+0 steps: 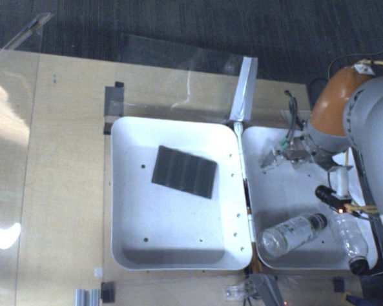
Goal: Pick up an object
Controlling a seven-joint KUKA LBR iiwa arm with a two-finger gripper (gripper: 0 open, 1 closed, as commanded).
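Two clear plastic bottles (293, 233) at right bin's six o'clock; two-finger gripper (273, 158) at eleven, spread, holding nothing. Approach step; next, descend onto one.

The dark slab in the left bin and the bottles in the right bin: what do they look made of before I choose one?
Dark slab: matte charcoal, faintly ribbed in bands, no glare; looks like foam or rubber, though I can't tell which. Clear bottle lying on its side: see-through with bright highlights and a dark cap, probably thin plastic. Second bottle at the right bin's far edge: also clear and glossy, likely the same.
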